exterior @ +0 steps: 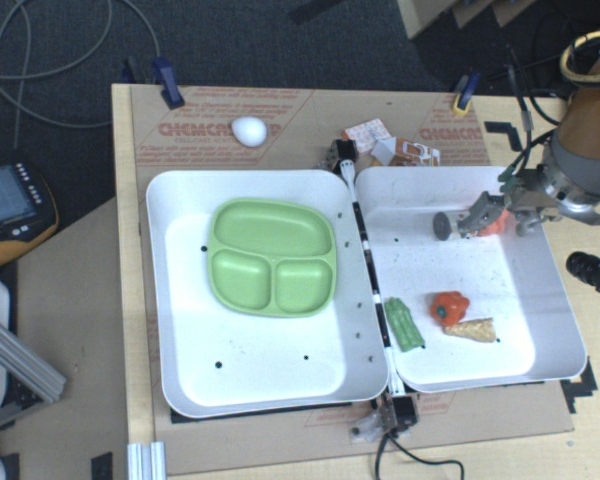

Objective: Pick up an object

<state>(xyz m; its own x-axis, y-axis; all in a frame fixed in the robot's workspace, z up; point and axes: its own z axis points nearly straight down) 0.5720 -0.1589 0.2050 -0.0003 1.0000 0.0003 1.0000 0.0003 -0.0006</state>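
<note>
Camera view shows the end effector [477, 220] low over the back of the right bin [540, 358], reaching in from the right. Its fingers are too small and blurred here to judge how far apart they stand, so I cannot tell whether anything is gripped. An orange-red object [491, 224] sits just beside it, partly hidden by the metal, and a small dark grey object [442, 226] lies just to its left.

Nearer the front of the same bin lie a red pepper-like toy [450, 307], touching or almost touching a tan wedge [472, 330], and a green piece [403, 325] close against the dividing wall. The left bin [180, 368] holds a green divided plate [273, 257]. A white egg-shaped item [248, 130] rests on the worktop [140, 218] behind the bins.

The likeliest target seems to be the orange-red object. The risks, as I judge them: the fingers may close off-centre and push it away, or nudge the grey piece instead. A shallow pinch on a small, smooth thing could also let it slip during the lift.
</note>
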